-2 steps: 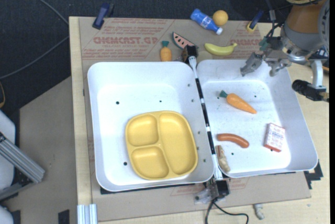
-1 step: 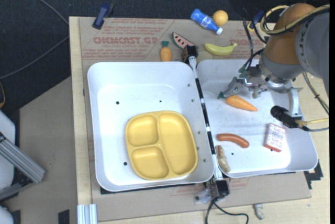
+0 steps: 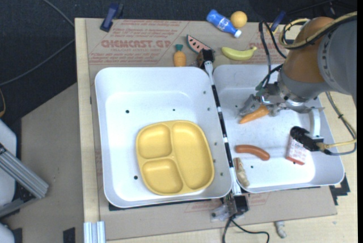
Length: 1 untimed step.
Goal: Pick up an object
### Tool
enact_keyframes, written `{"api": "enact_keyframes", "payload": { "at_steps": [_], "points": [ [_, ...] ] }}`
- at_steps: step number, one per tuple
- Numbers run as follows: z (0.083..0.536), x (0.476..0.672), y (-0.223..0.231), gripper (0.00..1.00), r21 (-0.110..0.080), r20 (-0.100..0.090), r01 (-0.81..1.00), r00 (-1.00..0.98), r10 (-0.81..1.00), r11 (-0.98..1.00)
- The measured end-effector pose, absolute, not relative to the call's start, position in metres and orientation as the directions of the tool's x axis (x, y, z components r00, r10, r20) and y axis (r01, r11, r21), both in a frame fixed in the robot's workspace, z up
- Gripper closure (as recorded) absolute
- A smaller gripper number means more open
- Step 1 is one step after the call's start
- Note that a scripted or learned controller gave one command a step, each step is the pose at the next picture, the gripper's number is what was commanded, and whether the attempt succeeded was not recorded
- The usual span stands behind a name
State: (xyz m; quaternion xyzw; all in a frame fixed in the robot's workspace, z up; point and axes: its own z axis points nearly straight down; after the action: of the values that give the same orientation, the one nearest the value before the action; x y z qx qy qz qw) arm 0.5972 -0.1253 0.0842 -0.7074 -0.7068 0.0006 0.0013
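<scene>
Pincer point(image 3: 256, 104), grip state unclear, sat right of frame centre over a slim orange carrot point(image 3: 253, 116) lying in the right bin point(image 3: 317, 176).

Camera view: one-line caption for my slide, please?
Gripper poised at a toy carrot in the right bin; yellow tray in left bin.

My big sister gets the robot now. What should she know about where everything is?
Gripper: down in the right bin, over the toy carrot. Whether the jaws have hold of it cannot be told.
Also in the right bin: a sausage, a small red-and-white packet, a brownish piece by the left wall.
Left bin: a yellow divided tray.
Done: nothing is seen lifted yet.
Left: grip one object and raise it.
</scene>
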Motion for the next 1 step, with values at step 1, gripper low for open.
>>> {"api": "enact_keyframes", "payload": {
  "at_steps": [1],
  "points": [
    [0.0947, 0.5980, -0.1252, 1.00, 0.000, 0.000, 1.000, 0.001, 1.000, -0.001]
  ]
}}
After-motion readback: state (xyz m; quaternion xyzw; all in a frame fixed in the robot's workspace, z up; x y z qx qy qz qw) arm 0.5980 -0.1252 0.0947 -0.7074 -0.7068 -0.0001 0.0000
